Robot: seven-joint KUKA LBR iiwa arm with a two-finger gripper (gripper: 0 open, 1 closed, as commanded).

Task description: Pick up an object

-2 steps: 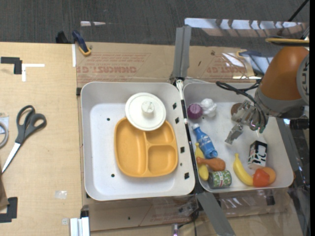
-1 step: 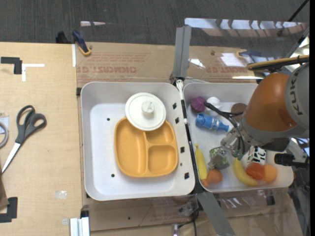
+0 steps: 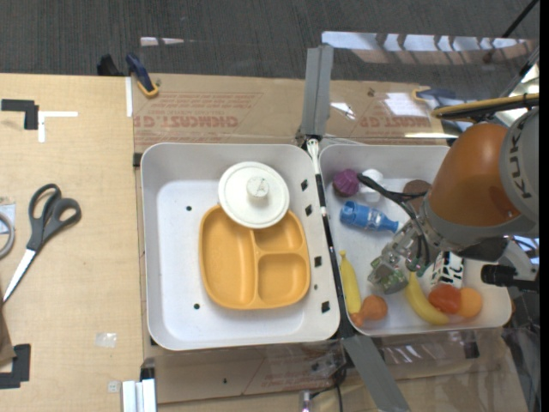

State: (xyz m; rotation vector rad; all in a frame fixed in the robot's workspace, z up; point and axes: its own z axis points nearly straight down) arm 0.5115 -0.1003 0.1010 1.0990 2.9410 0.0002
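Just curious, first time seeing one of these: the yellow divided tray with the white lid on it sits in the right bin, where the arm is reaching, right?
Not quite. The camera view shows the yellow divided tray and white lid in the left bin; the arm reaches into the right bin.

Yellow tray (image 3: 225, 273); white lid (image 3: 254, 194); blue bottle (image 3: 369, 218); purple ball (image 3: 346, 181)

The scene is bright and evenly lit from above. Strong white glare sits on the clear plastic sheet (image 3: 412, 101) at one o'clock. The two shallow white bins (image 3: 163, 256) look very bright, almost washed out. Shadows are soft and short, with a faint one under the round white lid (image 3: 254, 194). The big orange arm band (image 3: 472, 174) at three o'clock looks a little blurry. The dark floor at twelve o'clock is dim.
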